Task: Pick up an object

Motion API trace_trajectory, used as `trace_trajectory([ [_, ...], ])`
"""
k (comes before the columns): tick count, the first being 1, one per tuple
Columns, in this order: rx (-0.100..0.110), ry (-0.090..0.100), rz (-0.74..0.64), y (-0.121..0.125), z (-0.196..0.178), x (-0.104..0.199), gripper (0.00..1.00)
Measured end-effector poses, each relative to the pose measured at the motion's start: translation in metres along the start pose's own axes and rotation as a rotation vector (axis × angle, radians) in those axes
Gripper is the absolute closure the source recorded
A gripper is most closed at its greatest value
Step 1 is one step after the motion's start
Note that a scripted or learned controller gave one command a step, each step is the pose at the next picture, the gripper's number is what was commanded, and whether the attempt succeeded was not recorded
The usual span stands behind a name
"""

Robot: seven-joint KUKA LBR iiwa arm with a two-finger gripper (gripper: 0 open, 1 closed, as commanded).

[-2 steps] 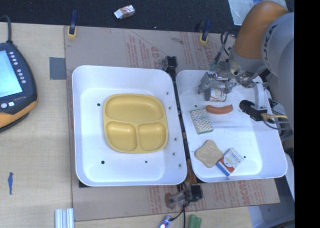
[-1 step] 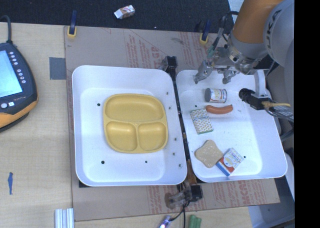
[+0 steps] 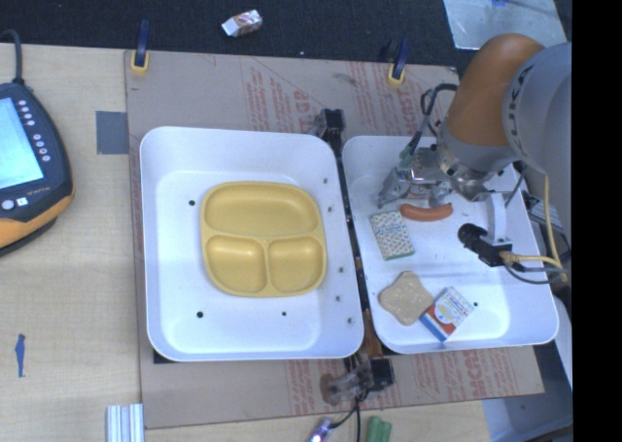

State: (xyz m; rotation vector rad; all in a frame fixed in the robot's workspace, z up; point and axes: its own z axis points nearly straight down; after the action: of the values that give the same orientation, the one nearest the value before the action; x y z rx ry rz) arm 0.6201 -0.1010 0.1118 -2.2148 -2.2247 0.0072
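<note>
The right white bin (image 3: 525,319) holds a red sausage (image 3: 428,212), a green-and-white patterned pad (image 3: 391,234), a slice of toast (image 3: 405,297) and a small red, white and blue box (image 3: 447,313). My gripper (image 3: 413,185) hangs low over the far part of this bin. It is just above and slightly left of the sausage, and its metal end is close to that sausage. The grey arm with its orange band (image 3: 486,90) comes in from the upper right and hides the bin's far right corner.
The left white bin (image 3: 170,314) holds a yellow divided plate (image 3: 262,236). A teach pendant (image 3: 24,168) lies on the bench at far left. Yellow clamps (image 3: 140,59) (image 3: 397,69) hold the cardboard sheet at the back. A crumpled wrapper (image 3: 242,23) lies on the dark floor beyond.
</note>
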Motion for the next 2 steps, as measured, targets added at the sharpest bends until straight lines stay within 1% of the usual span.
trace_trajectory([
  [1, 0.030, 0.007, 0.008, 0.029, 0.024, -0.020, 0.00],
  [2, 0.000, 0.000, 0.000, -0.022, 0.020, -0.005, 0.00],
])
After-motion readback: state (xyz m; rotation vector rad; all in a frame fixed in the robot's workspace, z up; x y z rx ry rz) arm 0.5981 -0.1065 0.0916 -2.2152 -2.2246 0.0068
